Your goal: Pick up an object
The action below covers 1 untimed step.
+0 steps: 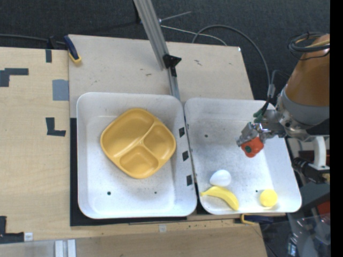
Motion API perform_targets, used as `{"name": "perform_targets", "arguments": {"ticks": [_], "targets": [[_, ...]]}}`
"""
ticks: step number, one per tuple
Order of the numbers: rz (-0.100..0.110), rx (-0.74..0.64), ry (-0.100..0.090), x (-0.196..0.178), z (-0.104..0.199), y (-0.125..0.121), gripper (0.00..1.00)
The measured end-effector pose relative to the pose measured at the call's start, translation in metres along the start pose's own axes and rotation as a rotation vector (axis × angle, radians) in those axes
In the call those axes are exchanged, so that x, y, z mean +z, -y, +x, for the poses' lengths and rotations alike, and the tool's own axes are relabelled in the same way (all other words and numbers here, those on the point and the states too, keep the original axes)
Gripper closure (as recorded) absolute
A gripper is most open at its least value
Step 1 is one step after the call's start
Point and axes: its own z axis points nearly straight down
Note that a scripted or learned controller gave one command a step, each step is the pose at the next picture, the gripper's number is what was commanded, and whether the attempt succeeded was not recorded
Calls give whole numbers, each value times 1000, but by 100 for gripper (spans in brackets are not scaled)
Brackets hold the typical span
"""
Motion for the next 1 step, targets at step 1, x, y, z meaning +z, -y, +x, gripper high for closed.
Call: {"name": "perform_targets", "arguments": {"ticks": [1], "targets": [[0,-1,0,7,64,-5,100]]}}
